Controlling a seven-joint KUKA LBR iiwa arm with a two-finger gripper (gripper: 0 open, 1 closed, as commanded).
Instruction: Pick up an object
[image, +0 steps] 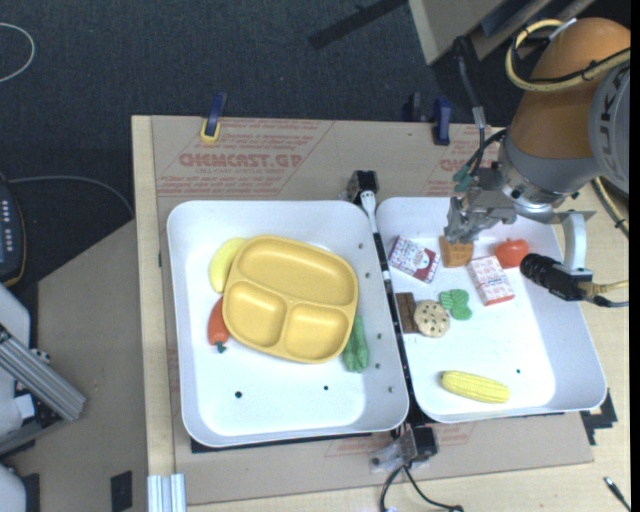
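Now your gripper (458, 236) sits low in the right bin (560, 385), its jaws clenched on a small tan block (456, 251). Just left lies a red-and-white packet (413, 259).

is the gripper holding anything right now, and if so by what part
It cannot be told. The gripper sits right over a small tan block in the right bin, but the view does not show the block gripped.
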